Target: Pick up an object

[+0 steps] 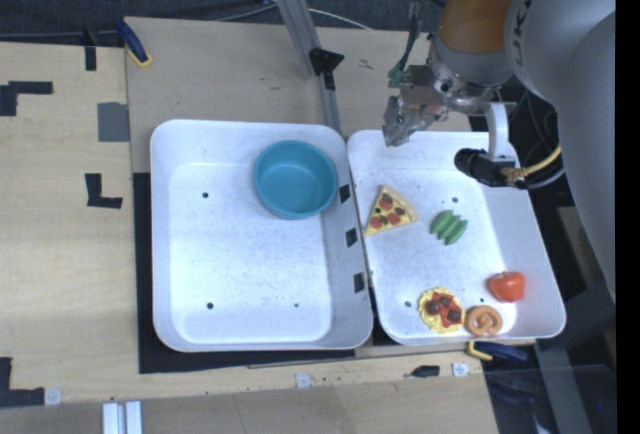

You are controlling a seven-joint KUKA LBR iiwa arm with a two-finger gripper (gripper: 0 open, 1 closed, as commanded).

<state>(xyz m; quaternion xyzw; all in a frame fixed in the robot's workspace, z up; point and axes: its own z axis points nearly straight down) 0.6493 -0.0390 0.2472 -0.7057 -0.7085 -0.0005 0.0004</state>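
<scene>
My claw (400,127) hangs over right bin's (520,222) far-left corner, grip state unclear. Pizza slice (388,210) nearest: drop straight, straddle narrow sides.

grey arm (565,32), orange band, black cables at wrist

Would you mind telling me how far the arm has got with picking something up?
Nothing looks picked yet. The gripper hangs over the right bin's far-left corner with nothing visible in it. The pizza slice, green vegetable, red piece, round pizza and donut lie there; choosing, grasping and lifting remain.
</scene>
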